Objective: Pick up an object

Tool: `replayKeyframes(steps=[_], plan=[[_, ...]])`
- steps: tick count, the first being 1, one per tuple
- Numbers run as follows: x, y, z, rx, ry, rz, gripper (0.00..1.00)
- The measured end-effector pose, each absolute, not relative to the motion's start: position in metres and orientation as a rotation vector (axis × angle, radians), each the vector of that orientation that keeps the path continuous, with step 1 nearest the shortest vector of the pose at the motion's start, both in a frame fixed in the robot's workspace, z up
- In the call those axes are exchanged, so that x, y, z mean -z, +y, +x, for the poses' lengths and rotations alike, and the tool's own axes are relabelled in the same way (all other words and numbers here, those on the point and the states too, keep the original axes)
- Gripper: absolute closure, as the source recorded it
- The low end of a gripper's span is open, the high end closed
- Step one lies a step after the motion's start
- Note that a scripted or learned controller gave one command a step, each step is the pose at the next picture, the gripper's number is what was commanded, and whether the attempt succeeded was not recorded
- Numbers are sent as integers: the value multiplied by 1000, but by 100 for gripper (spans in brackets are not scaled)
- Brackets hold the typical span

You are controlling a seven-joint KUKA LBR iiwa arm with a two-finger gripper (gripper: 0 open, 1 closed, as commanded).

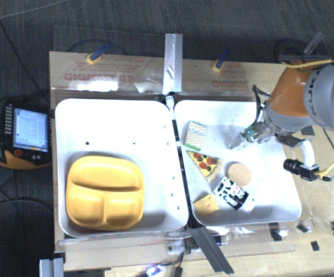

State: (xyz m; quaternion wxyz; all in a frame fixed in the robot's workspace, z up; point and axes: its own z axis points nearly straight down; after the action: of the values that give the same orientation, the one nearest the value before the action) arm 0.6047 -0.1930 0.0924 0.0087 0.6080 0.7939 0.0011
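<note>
Two white bins side by side on the bench. Left bin [80,111]: one big yellow bread-shaped object [104,190] sitting toward the near left, filling much of that half, rest of the floor bare white.

Right bin [282,206]: several small items bunched toward its left and near side. Patterned square packet [195,134] far left, close to the divider. Pizza slice toy [204,163] just nearer than that. Round tan piece [239,173] to the right of the pizza. Black-and-white patterned item [233,193] just nearer than the tan round, close to touching it. Yellow cheese-like wedge [206,204] at the near left, beside the black-and-white item.

My gripper [240,138] is down in the right bin's far middle part, reaching in from the right, orange band of my arm [288,94] over the bin's far right corner. It sits right of the packet and far of the tan round, apart from both. Nothing is visibly between my fingers; whether they are spread or pressed together, cannot tell, too small and blurred.

Outside the bins: handheld pendant with a lit screen [25,133] on the floor to the left.
</note>
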Motion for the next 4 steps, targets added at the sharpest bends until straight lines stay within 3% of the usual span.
replayKeyframes(steps=[1,2,3,4], plan=[[-92,-208,610,-15,2289,2141,100],[-93,-200,563,-19,2113,2304,100],[-93,-189,550,-22,1858,2511,100],[-90,-187,548,-16,1865,2514,0]])
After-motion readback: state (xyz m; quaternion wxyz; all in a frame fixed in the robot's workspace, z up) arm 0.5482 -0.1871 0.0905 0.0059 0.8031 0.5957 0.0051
